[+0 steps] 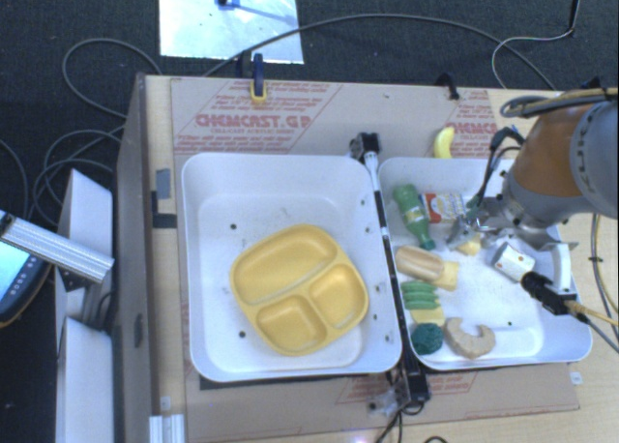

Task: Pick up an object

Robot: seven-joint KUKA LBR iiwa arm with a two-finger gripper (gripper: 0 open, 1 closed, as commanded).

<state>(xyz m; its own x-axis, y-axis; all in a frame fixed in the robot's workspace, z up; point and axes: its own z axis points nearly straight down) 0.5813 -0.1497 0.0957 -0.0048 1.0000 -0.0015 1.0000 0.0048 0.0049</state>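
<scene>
Camera view, end effector (466,228) (low) in right bin (561,344)

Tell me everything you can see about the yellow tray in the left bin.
The yellow tray is a rounded, glossy plate that looks like plastic, divided into three compartments: one long one along its far side and two smaller ones nearer the camera. It lies flat, turned at an angle, on the floor of the left bin, toward its near right corner. Nothing sits in it.
</scene>
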